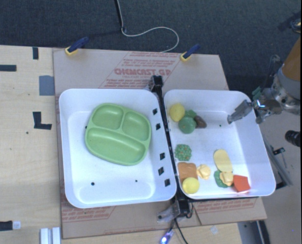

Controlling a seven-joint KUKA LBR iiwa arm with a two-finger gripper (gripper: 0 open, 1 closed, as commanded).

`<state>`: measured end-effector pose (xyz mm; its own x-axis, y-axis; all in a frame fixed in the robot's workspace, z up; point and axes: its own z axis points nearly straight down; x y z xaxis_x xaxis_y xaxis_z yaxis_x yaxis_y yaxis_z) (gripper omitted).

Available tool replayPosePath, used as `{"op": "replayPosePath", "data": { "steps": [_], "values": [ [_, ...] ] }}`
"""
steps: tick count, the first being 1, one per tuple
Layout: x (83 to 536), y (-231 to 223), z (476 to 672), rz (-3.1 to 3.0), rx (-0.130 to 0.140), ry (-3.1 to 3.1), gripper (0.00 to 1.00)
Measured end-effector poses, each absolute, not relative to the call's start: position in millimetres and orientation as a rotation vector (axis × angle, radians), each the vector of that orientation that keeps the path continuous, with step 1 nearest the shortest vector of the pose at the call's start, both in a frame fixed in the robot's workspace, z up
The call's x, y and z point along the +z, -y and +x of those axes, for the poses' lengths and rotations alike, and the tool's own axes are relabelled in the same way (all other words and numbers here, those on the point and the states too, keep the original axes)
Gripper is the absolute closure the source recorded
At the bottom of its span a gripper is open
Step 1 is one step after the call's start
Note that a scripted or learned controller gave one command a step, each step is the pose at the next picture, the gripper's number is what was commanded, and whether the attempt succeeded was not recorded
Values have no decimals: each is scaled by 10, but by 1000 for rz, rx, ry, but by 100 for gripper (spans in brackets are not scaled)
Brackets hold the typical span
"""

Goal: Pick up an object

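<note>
**Ana:** Bins first: the shallow white left bin (72,151) carries a green sectioned plastic plate (119,133); the shallow white right bin (252,136) holds the small toy foods.

**Ben:** And the grey arm with the orange band (293,75)?

**Ana:** It reaches in over the right bin's far right rim. The two-finger gripper (242,111) hangs above bare floor near that rim, nothing between its fingers. Whether they are spread or closed, I cannot tell.

**Ben:** Candidates?

**Ana:** A yellow ball (176,112) and a round green piece (187,125) touch by the divider. A pale yellow oval piece (222,160) lies lower right, beside an orange-red block (241,183).

**Ben:** Risks?

**Ana:** I judge that a straight descent meets empty floor. The pieces crowd together, so fingers could nudge a neighbour or pinch two. The ball may roll away.
</note>
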<state>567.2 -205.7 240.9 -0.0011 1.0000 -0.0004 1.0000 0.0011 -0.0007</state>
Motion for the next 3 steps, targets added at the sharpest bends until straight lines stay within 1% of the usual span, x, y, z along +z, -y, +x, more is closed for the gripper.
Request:
{"op": "replayPosePath", "data": {
  "steps": [1,2,3],
  "values": [
    [1055,1612,6147,-2209,6,2222,0],
    [2033,436,6354,-2208,-16,2240,0],
    [3307,-114,6038,-2216,-15,2235,0]
  ]
}}
